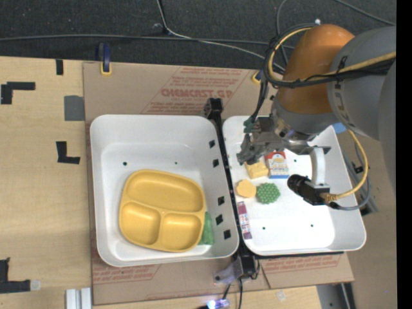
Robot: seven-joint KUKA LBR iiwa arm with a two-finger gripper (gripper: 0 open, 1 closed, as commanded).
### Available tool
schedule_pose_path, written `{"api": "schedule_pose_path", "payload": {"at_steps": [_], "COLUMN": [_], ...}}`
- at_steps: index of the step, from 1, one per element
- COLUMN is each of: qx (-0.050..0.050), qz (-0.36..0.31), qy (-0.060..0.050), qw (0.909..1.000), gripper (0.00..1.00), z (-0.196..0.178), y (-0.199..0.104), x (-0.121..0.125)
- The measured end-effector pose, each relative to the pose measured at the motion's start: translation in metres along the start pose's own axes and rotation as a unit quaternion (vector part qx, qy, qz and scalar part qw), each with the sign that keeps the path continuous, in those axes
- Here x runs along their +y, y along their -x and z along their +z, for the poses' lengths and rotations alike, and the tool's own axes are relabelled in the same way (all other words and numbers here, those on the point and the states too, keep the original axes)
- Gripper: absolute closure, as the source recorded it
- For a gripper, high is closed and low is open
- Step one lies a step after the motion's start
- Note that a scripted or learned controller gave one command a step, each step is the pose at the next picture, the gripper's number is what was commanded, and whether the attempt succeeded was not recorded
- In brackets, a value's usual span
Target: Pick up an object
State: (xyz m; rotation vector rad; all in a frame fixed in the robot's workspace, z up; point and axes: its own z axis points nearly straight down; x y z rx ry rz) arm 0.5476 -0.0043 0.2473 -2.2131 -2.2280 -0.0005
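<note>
My gripper [252, 152] hangs low over the right bin [302, 237], near its upper left corner. Just below its fingertips lies a pale yellow block [257, 170]. Beside that block is a small red and white carton [278, 164]. A round yellow piece [246, 188] and a green bumpy ball [268, 193] lie a little further down. A thin purple wrapped stick [243, 219] lies along the bin's left wall. Nothing shows between the fingers.
The left bin [109, 140] holds a yellow divided tray [162, 209] with a green item [207, 229] at its right edge. The arm's orange band and grey body [322, 69] cover the right bin's upper part. A black cable end [306, 188] hangs over the right bin.
</note>
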Motion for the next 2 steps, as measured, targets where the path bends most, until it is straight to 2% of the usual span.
{"api": "schedule_pose_path", "payload": {"at_steps": [2], "qx": [0.000], "qz": [0.000], "qy": [0.000], "qw": [1.0000], "gripper": [1.00], "z": [0.005], "y": [-0.091], "x": [0.044]}}
